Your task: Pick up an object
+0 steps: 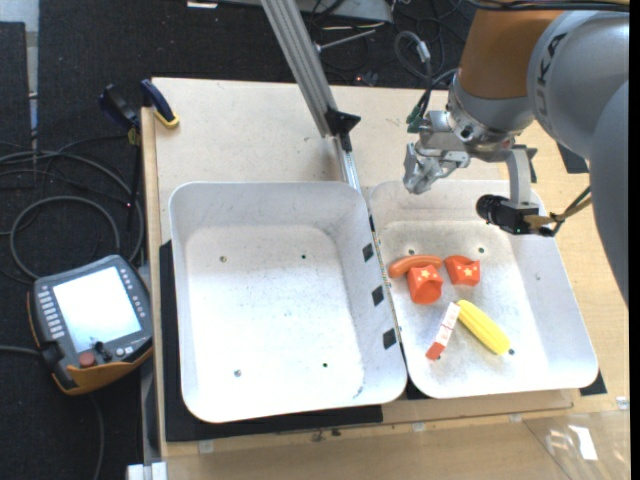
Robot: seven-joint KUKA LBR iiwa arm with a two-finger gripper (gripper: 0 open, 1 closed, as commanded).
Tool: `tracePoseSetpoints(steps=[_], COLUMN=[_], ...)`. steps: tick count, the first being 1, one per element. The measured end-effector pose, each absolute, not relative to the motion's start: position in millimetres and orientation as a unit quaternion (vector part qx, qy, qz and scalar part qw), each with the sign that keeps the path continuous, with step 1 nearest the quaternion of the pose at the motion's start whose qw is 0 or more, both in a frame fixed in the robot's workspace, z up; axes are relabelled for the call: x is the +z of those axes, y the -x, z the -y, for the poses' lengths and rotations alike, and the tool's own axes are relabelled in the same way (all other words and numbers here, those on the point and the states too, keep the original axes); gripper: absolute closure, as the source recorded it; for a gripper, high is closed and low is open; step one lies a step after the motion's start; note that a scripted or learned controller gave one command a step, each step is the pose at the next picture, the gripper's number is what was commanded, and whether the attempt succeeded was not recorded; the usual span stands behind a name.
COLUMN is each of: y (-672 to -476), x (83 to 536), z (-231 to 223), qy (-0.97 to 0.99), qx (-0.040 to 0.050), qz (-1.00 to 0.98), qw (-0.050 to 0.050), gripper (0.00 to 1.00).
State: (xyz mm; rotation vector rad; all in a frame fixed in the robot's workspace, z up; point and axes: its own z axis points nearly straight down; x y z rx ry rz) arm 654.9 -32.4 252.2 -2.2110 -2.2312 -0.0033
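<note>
The light is bright and even from above, so the two white bins (pixel 270 298) look almost washed out and give only soft, weak shadows under their rims. The floor (pixel 70 28) around the bench (pixel 240 133) is very dark and its cables are hard to see, while the arm (pixel 560 58) at the top right has a mild shine on its orange band and looks a little soft. The picture is slightly grainy and not very sharp, so the small objects (pixel 450 293) in the right bin have blurred edges.
</note>
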Motion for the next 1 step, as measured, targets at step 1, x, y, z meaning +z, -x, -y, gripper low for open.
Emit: tracePoseSetpoints(steps=[1], y=[-644.6], x=[246.6], z=[-20.8], qy=[0.704], qx=[-0.0002], qz=[0.71], qw=[0.001], gripper=[1.0])
